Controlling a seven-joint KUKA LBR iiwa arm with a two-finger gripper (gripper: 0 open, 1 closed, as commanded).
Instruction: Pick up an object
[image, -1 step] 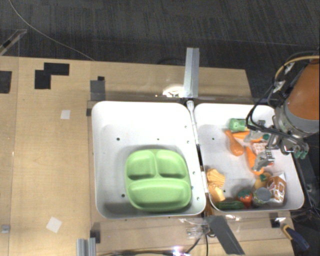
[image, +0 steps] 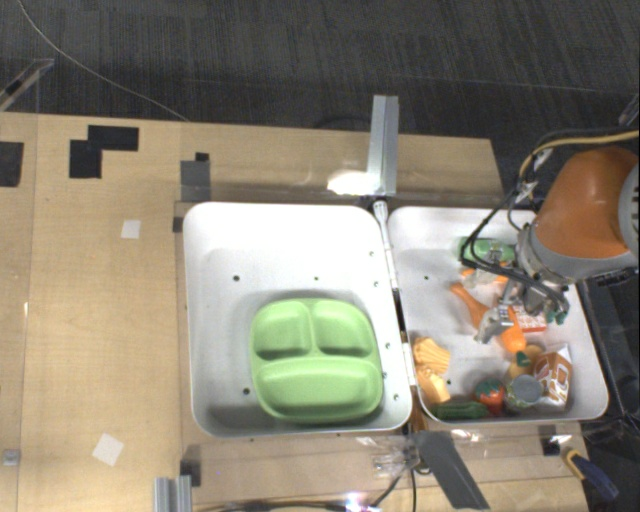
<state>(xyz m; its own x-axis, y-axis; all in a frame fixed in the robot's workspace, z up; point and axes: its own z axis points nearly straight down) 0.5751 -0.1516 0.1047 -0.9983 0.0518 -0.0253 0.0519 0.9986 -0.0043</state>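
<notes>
The arm (image: 590, 205) reaches in from 3 o'clock and hangs over the right bin (image: 430, 235), its gripper (image: 520, 305) low among the clutter near the bin's centre. Whether the fingers are spread or pressed together cannot be told; they blur into the things beneath. Just at the gripper's 9 o'clock lies an orange carrot-like piece (image: 466, 298), and a small orange ball (image: 514, 340) sits at its 6 o'clock. A green item (image: 482, 247) lies at 11 o'clock, partly under the wrist. Crowding the bin's 6 o'clock edge are a yellow ridged piece (image: 431, 354), a dark green vegetable (image: 458, 409), a red tomato-like toy (image: 489, 393) and a brown-and-white packet (image: 553, 378). The left bin (image: 215, 300) holds a green divided tray (image: 315, 358). Both bins rest on the tan surface (image: 90, 330).
</notes>
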